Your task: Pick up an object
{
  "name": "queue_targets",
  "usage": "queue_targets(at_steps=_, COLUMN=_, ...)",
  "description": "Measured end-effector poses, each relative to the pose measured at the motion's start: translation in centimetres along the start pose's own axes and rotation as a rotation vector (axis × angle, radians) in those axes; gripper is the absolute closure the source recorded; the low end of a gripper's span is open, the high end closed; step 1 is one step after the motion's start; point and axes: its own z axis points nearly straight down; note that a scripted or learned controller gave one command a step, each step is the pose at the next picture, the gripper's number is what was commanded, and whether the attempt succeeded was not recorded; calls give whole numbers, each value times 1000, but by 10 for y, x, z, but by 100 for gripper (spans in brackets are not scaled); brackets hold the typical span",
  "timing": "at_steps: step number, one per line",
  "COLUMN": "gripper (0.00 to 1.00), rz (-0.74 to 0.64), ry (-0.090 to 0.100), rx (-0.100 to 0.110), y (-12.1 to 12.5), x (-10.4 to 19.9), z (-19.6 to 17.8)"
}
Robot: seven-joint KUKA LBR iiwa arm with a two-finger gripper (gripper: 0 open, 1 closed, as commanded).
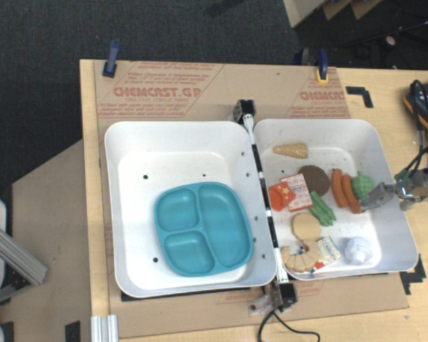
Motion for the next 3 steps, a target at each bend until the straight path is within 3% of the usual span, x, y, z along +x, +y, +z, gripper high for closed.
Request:
queue_targets(at_steps=1, gripper=0, rz=-5, ry=4, rx=6, y=56, x=22, z=107)
queue_targets(at_steps=2, gripper=100, rz=-1, ry=0, rx=-2, y=56, x=19, z=90)
queue_targets(at_steps=3, gripper=0, rz=-1, ry=0, rx=-1, y=56, x=19, z=91)
